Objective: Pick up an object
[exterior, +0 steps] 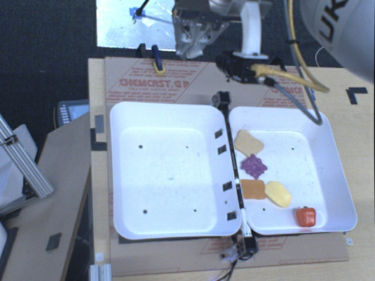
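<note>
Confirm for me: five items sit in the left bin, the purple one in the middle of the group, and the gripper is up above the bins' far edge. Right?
Wrong bin. The camera view shows the five items in the right bin, near the divider; the purple one does sit mid-group, and the gripper is above the far edge.

The table (pixel 70 157) is pale wood, topped with a brown board (pixel 158 84) printed with red lettering. Dark carpeted floor (pixel 41 40) surrounds it, with a bright reflective panel (pixel 126 16) lying beyond the far edge. An aluminium extrusion rail (pixel 23 163) leans at the left side.
</note>
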Action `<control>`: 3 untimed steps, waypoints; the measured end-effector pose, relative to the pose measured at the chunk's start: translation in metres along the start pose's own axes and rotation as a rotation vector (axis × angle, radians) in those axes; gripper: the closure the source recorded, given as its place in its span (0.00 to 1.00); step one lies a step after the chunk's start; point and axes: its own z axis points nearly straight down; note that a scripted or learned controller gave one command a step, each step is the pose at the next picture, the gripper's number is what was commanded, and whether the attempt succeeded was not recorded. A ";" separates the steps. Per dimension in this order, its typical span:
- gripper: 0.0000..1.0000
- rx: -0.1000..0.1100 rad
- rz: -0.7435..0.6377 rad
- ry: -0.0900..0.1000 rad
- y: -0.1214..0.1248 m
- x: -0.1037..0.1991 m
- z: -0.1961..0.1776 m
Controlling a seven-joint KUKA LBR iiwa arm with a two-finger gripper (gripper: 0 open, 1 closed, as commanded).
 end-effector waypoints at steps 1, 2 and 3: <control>1.00 0.028 0.005 -0.012 -0.002 -0.001 0.179; 1.00 0.010 0.000 -0.003 -0.041 0.000 0.130; 1.00 -0.003 0.000 0.001 -0.025 0.000 -0.001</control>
